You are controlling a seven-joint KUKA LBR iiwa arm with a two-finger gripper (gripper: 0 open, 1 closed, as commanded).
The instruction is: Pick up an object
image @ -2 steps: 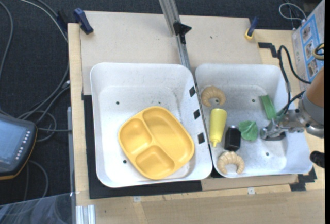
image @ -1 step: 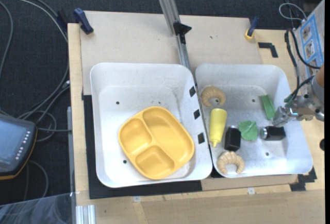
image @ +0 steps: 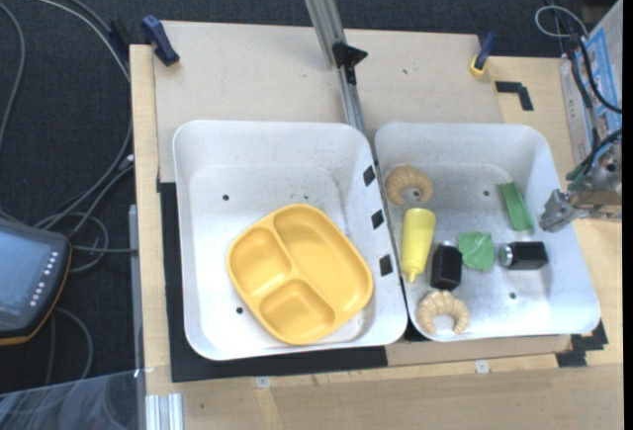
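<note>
My fingers (image: 556,211) at right bin (image: 539,146) rim, opening unclear; green block (image: 514,206) close to wall, risk clipping it.

I'm seeing blue clamps (image: 160,39) gripping the bench's far edge, cables (image: 59,102) trailing left, a tablet (image: 28,278) lying near left.

Pale wooden bench (image: 257,72), slightly skewed in view. Bearing two shallow white bins side by side: left bin (image: 198,171), right bin (image: 534,156), rims touching at the middle. Blue clamp (image: 160,40) gripping the far left corner, a second clamp (image: 483,53) at the far right. Black tape mark (image: 515,93) near that right clamp.
</note>
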